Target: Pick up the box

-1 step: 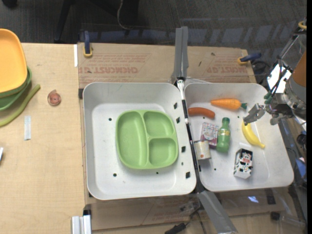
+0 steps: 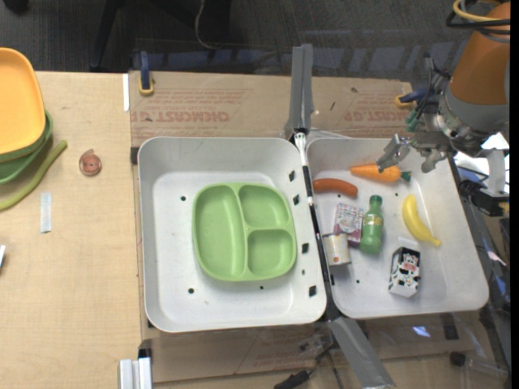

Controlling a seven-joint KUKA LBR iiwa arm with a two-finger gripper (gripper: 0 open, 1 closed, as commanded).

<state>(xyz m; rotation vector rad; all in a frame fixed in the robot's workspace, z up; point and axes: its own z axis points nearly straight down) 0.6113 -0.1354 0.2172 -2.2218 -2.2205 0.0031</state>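
The gripper (image 2: pixel 397 154) hangs over the far edge of the right bin (image 2: pixel 466 286), its two fingers spread apart, with nothing between them. Just below and to the left of its tips lies a carrot (image 2: pixel 375 171), close enough that I cannot tell whether they touch. Further left is a sausage (image 2: pixel 335 187), and toward the right wall a banana (image 2: pixel 419 220) lies at a slant. In the middle of the bin a green bottle (image 2: pixel 372 224) stands beside a pink packet (image 2: pixel 348 219), with a small can (image 2: pixel 336 249) just in front of them near the left wall.

The box (image 2: pixel 405 271), white with black patches, sits in the near part of the right bin, well apart from the gripper, with the banana between them. It appears to stand upright, its long axis running roughly toward the camera and away.

The left bin (image 2: pixel 162 298) holds a green divided plate (image 2: pixel 244 232).
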